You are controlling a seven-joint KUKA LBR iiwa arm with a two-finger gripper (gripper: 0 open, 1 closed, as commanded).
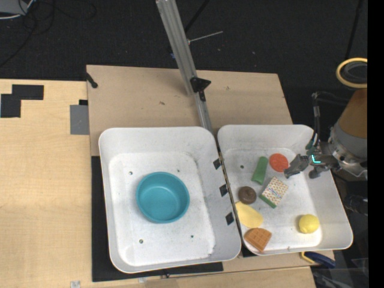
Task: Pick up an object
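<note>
The counter [54, 161] was a pale wood surface against a dark floor background, carrying two shallow white bins side by side, with a metal rail [180, 47] slanting down toward the gap between them. The left bin [120, 143] held a teal bowl [163, 197] near its centre. The right bin [336, 221] held the candidate objects: a green stick [260, 170] and a red-orange disc [278, 162] toward the far edge, a brown round piece [247, 194] near the left wall, a patterned block [275, 192] at the middle, a pale yellow piece [248, 215] and a waffle-like piece [258, 239] at the near left corner, and a yellow ball [308, 224] toward the near right corner.

The arm [354, 125] entered over the right edge of the right bin. The gripper [303, 165] hung just beside the red-orange disc, on its right. The fingers appeared apart, with nothing visible between them.

Judged from this layout, the step in hand was the approach: no object had been grasped. The nearest candidate was the red-orange disc, with the patterned block close behind it. The next move would call for centring the fingers over one object, descending until they straddle it, and closing before any lift. The disc looked flat, so a low descent would probably be needed; the green stick close by could be nudged.
</note>
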